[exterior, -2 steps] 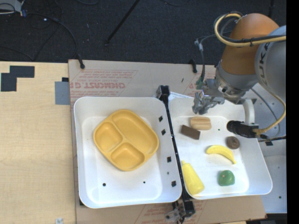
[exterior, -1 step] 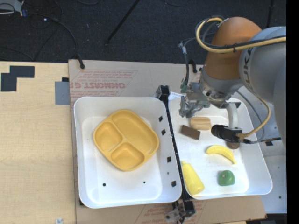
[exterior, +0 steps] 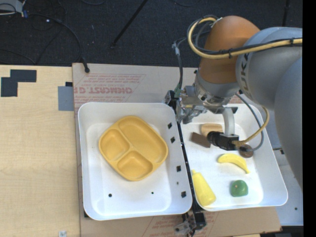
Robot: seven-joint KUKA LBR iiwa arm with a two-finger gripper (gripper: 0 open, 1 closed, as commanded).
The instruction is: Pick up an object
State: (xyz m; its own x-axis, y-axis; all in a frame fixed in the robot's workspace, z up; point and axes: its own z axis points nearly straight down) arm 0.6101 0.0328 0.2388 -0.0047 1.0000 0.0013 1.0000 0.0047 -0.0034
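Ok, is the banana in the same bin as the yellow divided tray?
No, the banana lies in the right bin, while the yellow divided tray sits in the left bin.

Yellow divided plate [exterior: 133, 147], white bins [exterior: 94, 191]; yellow banana [exterior: 233, 162], yellow bottle [exterior: 203, 187], green ball [exterior: 239, 188], brown block [exterior: 200, 139].
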